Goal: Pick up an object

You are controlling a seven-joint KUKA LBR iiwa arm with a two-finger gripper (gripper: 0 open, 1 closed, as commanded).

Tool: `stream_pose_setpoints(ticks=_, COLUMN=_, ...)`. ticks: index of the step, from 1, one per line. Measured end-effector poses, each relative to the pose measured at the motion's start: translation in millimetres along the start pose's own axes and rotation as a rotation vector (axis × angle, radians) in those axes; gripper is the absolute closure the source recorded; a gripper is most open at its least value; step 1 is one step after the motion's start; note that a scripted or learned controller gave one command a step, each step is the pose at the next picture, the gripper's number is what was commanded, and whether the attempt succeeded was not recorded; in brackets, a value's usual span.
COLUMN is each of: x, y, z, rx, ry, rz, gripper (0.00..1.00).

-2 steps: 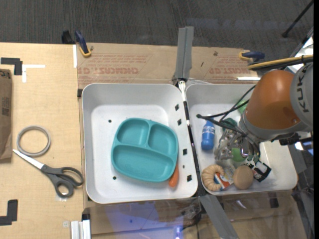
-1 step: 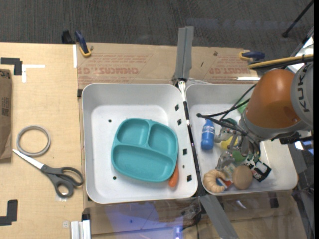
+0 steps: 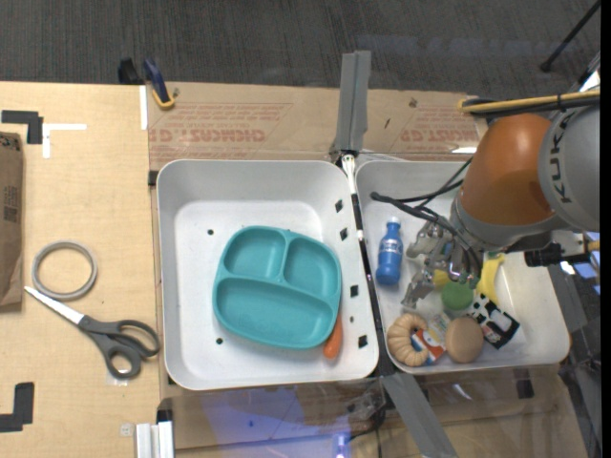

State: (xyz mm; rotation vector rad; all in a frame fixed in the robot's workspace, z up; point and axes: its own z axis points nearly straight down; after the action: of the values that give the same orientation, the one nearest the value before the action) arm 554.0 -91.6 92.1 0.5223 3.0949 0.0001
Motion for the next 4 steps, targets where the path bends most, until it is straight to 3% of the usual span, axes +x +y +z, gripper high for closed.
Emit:
stream_pose_setpoints(ticks=1, x=19, y=-9, z=0, rx=0.001, ry=0.001, rz=-0.015, gripper=0.00)
stream_pose_setpoints(ticks=2, x=61, y=-31, z=0, rx=0.001, ry=0.002, rz=0.054, gripper=0.00)
stream_pose_setpoints(ticks=3, x=59, y=-31, z=-9, rx=0.001, ry=-0.001, rz=0.052, gripper=1.00)
stream_pose_setpoints(ticks=4, x=23, y=-29, z=1, rx=0.002, ry=0.002, rz=0.505, gripper=1.00)
